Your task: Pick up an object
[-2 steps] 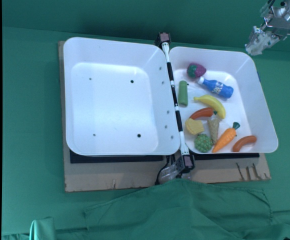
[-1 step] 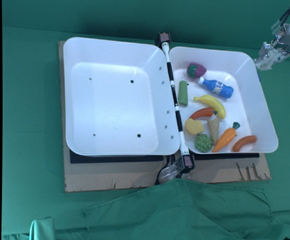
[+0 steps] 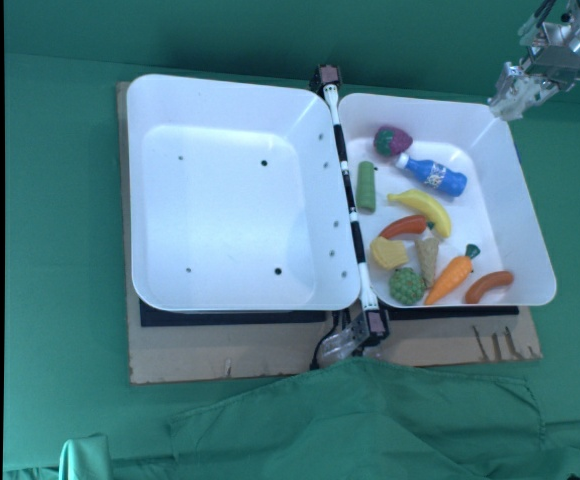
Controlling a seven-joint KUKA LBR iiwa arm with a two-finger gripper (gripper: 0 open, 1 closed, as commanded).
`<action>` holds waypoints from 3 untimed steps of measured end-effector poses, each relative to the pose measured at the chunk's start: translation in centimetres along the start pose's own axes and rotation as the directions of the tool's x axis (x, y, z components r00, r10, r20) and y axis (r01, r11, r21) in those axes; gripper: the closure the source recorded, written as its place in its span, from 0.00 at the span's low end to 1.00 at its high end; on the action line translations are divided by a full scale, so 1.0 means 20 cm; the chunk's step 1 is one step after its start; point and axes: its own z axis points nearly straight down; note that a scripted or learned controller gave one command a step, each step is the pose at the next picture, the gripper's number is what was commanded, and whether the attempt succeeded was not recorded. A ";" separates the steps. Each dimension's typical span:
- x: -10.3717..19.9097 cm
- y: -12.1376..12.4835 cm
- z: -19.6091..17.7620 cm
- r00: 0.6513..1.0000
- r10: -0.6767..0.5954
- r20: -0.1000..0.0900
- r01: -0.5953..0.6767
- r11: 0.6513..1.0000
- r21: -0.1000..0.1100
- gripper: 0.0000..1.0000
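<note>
Nothing is picked yet: the tool (image 3: 515,96) hangs above the right bin's (image 3: 530,230) far right corner, grip state unclear, toys like the banana (image 3: 422,208) untouched.

- From where I stand, no word, number or brand can be read anywhere
- The blue bottle (image 3: 434,175) in the right bin (image 3: 526,230) wears a pale label with dark specks, but the print is far too small and blurred to make out
- The other toys in that bin carry no lettering I can see
</note>
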 end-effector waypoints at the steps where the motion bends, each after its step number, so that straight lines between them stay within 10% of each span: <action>1: 0.18 0.08 -0.08 1.000 -0.001 -0.001 0.001 1.000 0.000 1.00; 2: 0.43 0.37 -0.14 1.000 -0.003 -0.001 0.003 1.000 -0.002 1.00; 3: 0.34 0.09 0.28 1.000 0.007 -0.001 -0.007 1.000 0.013 1.00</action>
